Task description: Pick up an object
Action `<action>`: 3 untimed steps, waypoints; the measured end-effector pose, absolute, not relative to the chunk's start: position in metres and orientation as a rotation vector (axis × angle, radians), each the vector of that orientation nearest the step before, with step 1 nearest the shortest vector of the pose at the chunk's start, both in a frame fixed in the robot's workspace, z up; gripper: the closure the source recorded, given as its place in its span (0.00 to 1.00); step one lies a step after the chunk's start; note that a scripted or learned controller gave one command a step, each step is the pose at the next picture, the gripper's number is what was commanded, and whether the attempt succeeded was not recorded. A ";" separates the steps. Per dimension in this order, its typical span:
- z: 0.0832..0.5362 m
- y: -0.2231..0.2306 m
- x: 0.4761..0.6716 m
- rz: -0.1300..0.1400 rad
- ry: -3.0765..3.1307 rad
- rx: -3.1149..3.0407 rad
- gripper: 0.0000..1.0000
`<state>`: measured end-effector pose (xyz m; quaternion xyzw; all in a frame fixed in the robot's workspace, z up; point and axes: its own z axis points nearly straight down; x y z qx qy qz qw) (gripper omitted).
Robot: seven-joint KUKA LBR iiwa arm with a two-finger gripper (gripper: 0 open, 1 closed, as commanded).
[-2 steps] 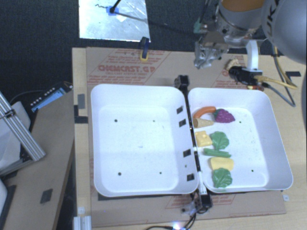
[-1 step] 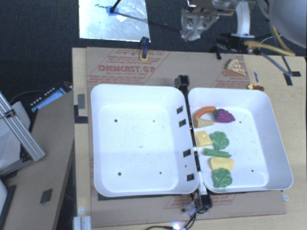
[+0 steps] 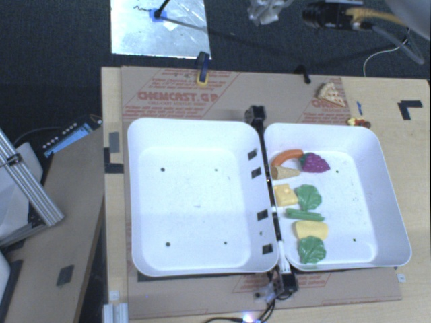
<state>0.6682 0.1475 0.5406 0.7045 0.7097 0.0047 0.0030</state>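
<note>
The right bin (image 3: 377,180) holds several toy foods along its left side. An orange carrot (image 3: 288,155) lies beside purple grapes (image 3: 315,162), with a tan wedge (image 3: 285,173) just below. Further down are a yellow cheese block (image 3: 285,195), a green leafy piece (image 3: 309,196), a green bean pod (image 3: 304,214), a yellow piece (image 3: 311,229) and another green leafy piece (image 3: 312,249). My gripper (image 3: 268,2) hangs high at the top edge of the view, well behind both bins and far from the toys, with nothing seen in it.
The left bin (image 3: 195,130) sits beside the right one, joined by a black-clipped seam (image 3: 264,180). A pizza slice toy (image 3: 331,94) and a small red-yellow item (image 3: 358,121) lie on the cardboard behind the right bin. A yellow clamp (image 3: 202,69) stands at the back.
</note>
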 end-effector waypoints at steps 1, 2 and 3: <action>0.403 0.238 0.664 -0.015 2.241 2.215 1.00; 0.505 0.235 0.668 0.017 2.225 2.211 1.00; 0.499 0.235 0.668 0.003 2.227 2.215 0.00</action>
